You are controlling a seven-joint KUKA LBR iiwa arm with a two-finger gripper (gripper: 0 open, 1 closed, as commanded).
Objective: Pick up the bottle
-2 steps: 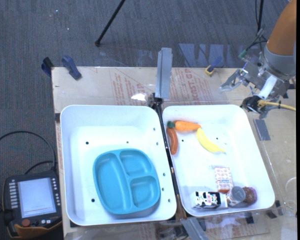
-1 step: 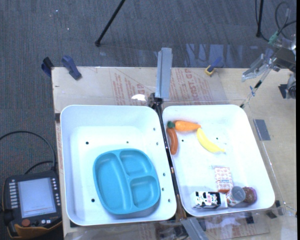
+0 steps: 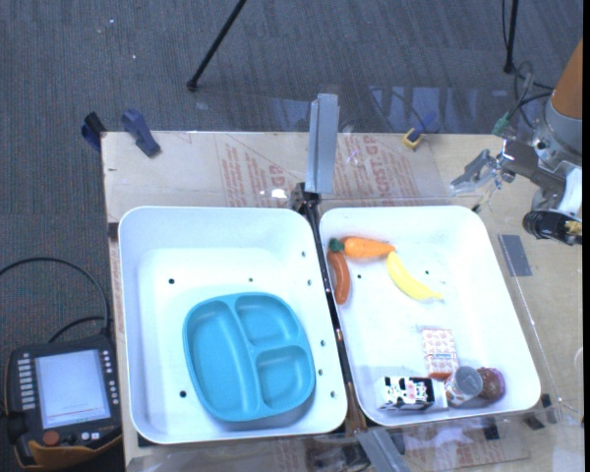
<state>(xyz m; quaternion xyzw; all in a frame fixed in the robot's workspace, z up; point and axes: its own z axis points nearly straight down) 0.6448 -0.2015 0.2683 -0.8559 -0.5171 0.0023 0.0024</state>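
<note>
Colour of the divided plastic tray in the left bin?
Light blue divided plastic tray, best seen in the camera view.

Lighting is even and moderately bright, with a cool bluish cast. The white bins [image 3: 423, 264] read as the brightest surfaces; soft shadows lie along their inner walls, the deepest along the far wall of the bin well left of the gripper [image 3: 477, 172]. A small specular glare spot sits on the bench [image 3: 226, 170] to the gripper's left. Overall sharpness is modest; fine detail on small items is soft. The surrounding floor is darker.
</note>
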